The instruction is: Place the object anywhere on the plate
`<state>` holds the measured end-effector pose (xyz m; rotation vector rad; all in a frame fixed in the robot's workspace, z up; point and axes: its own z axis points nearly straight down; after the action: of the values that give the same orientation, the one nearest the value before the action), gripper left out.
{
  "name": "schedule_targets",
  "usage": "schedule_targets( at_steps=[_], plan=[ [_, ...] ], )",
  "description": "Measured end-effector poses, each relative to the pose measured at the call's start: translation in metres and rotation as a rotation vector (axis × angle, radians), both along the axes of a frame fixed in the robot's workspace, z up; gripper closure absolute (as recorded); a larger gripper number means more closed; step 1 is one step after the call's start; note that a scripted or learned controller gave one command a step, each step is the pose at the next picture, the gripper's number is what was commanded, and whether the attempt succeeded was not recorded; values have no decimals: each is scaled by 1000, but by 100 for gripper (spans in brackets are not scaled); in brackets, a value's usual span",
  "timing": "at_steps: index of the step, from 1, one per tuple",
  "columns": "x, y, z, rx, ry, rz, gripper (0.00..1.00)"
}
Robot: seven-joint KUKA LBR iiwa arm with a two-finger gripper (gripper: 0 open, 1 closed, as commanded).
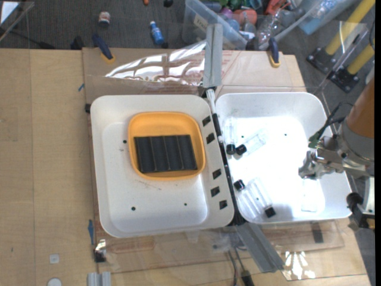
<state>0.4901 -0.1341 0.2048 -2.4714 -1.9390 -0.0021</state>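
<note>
An orange square plate (164, 120) sits in the left bin (113, 177). A black ridged rectangular object (165, 153) lies flat on the plate, inside its rim. My gripper (311, 167) hangs over the right side of the right bin (280, 103), far from the plate. Below the gripper a small clear item (311, 200) lies on the bin floor.
In the right bin lie a clear bottle (255, 142) with a black cap near the divider and a second clear bottle (257, 198) at the front. Black clips line the divider (215, 159). A tub of toys (250, 5) stands behind the bins.
</note>
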Motion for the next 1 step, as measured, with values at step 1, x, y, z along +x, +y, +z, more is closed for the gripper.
schedule_targets(
  at_steps=[1],
  plan=[
    [0,0,0,0,0,0,0]
  ],
)
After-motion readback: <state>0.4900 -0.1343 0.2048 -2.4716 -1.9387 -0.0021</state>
